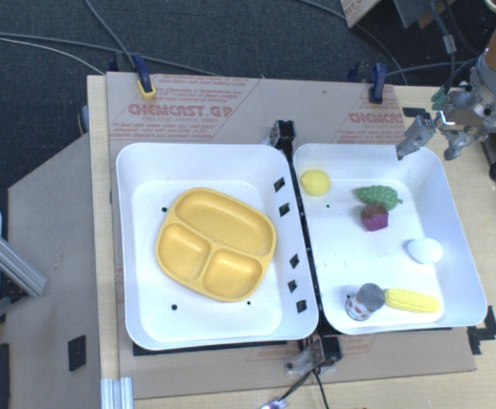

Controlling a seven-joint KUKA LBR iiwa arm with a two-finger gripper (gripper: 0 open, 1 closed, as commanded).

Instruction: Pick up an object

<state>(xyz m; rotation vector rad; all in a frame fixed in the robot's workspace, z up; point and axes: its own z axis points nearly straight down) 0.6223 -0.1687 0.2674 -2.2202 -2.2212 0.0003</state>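
Two white bins share your bench; the right bin (452, 220) holds the lemon (315, 181), egg (423, 250) and corn (412, 300). Your gripper (434, 135) hangs spread and empty over its far corner (nothing picked yet), so the grasp remains.

You're looking at a robotics lab: a board (231, 100) clamped to the surface by clips (144, 82) at twelve o'clock, loose cables (103, 24) over dark carpet (43, 100), aluminium framing (5, 258) at nine o'clock.
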